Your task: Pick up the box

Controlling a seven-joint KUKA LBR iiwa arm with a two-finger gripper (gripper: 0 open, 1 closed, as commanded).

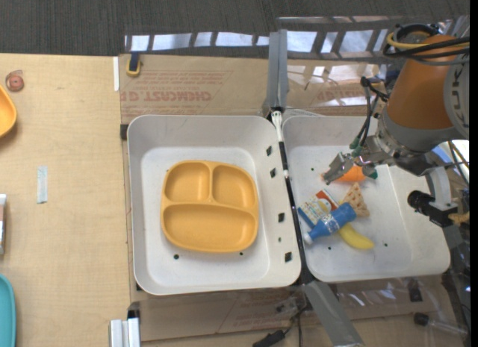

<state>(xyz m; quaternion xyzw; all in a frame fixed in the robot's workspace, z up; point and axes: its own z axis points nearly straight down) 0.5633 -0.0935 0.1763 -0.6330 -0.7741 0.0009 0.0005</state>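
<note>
The box (317, 206) is a small white and orange carton lying in the left part of the right bin (418, 260). A blue bottle (333, 222) lies against its lower right side. My gripper (339, 169) hangs over the upper middle of that bin, up and to the right of the box and apart from it. An orange carrot-like toy (356, 174) sits right beside the gripper's tip; whether it is held cannot be told.
A yellow banana (358, 239) and a tan waffle-like piece (359, 202) lie near the bottle. The left bin (149, 263) holds a yellow divided plate (210, 206). The grey and orange arm (418, 103) stands over the right bin's far right.
</note>
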